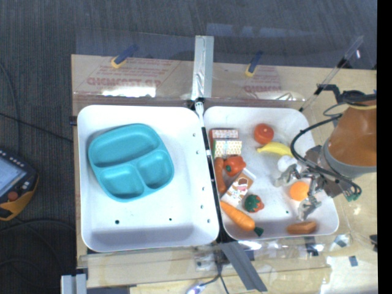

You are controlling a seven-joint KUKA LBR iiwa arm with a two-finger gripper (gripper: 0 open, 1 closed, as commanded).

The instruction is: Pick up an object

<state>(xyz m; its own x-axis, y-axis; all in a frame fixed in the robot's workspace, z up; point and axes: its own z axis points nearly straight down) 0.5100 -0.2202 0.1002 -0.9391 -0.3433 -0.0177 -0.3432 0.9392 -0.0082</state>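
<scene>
Dark carpet surrounds my bench (pixel 122 72). Left bin (pixel 98 225) contains a blue divided tray (pixel 130 160). In the right bin (pixel 275 116), my gripper (pixel 299 192) straddles a round orange ball (pixel 298 190), fingers spread around it.

Right bin (pixel 269 111): crowded. Against the divider (pixel 208 164) stand boxes (pixel 225 141), a pepper (pixel 233 164) and a carrot (pixel 237 215), touching or nearly so. Open floor lies between the pepper and the banana (pixel 273 148). Left of the divider, the blue tray (pixel 130 160) occupies the left bin's upper part; bare floor lies below the tray.
</scene>
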